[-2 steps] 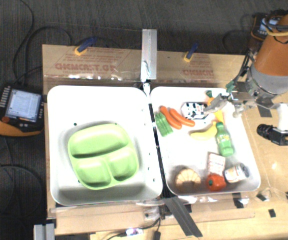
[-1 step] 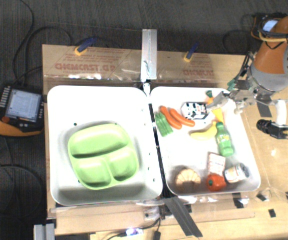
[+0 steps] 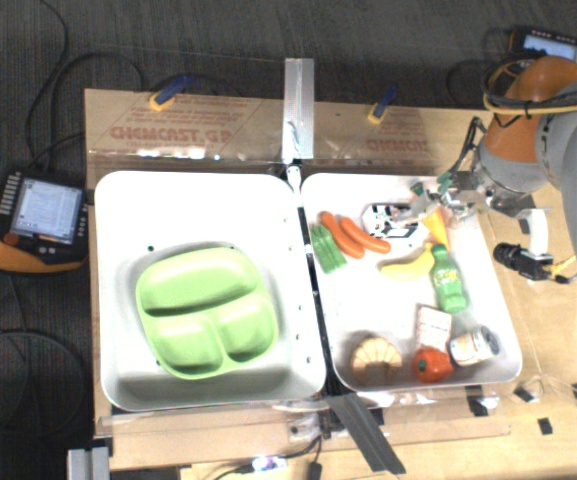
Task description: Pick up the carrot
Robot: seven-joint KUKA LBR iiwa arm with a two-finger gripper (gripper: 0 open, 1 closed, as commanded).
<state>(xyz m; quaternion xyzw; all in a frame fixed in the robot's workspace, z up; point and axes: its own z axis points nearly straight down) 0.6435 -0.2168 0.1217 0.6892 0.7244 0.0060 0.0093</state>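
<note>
A handheld controller with a lit screen lies on the dark floor at the far left, beside the bench. The left bin holds a green divided tray, set a little toward the front. A metal post stands at the back where the two bins meet.

In the right bin, the carrot lies near the back left corner, slanting toward the front right, with a second orange piece tight along its left side. A green vegetable touches that pair on the left, close to the bin's dividing wall. A black and white packet sits just behind and to the right of the carrot. A banana lies nearer the middle, and a green bottle stands beside it on the right. Along the front are a round pastry, a tomato, a small white carton and a can.

The gripper hovers over the back right corner of that bin, well apart from the carrot; whether it is spread or closed I cannot tell.
</note>
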